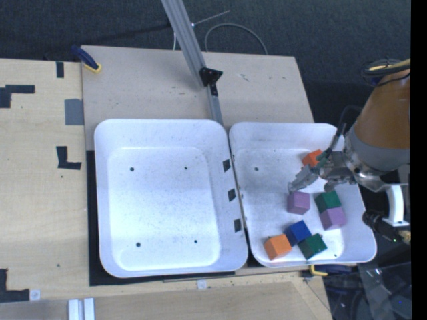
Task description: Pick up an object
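Note:
Several small blocks lie in the right bin (pixel 267 139). An orange block (pixel 311 157) sits near the far right, with a purple block (pixel 298 202) and a green block (pixel 327 200) in the middle. Further forward are a second purple block (pixel 333 217), a blue block (pixel 298 231), an orange block (pixel 277 246) and a dark green block (pixel 311 245). My gripper (pixel 315 181) hangs low over the bin, just behind the purple and green blocks and in front of the far orange block. It is open, with nothing between the fingers.
The left bin (pixel 107 139) stands beside the right one, their rims meeting in the middle. A slanted metal bar (pixel 190 39) runs from the top down to the bins' shared far corner. The arm's orange band (pixel 390 112) rises over the right bin's right rim.

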{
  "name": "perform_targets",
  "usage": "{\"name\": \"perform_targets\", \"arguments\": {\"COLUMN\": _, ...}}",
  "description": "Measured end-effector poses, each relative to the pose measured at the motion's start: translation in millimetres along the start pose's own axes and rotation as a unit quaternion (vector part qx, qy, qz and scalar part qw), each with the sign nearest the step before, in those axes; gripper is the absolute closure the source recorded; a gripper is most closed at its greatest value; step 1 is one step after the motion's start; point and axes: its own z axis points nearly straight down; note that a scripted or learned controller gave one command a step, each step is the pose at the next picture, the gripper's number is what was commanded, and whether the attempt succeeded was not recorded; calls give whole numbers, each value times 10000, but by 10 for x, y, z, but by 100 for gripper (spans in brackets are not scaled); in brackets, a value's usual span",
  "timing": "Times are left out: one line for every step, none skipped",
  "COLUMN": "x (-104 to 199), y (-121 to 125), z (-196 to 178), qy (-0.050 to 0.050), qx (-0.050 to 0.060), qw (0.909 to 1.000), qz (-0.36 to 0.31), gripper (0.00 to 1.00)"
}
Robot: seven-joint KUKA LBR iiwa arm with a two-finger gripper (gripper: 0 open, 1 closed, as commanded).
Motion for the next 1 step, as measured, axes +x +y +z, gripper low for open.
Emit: {"name": "perform_targets", "arguments": {"x": -138, "y": 537, "z": 490, "qy": -8, "qx": 13, "qw": 10000, "qz": -6, "gripper": 0}}
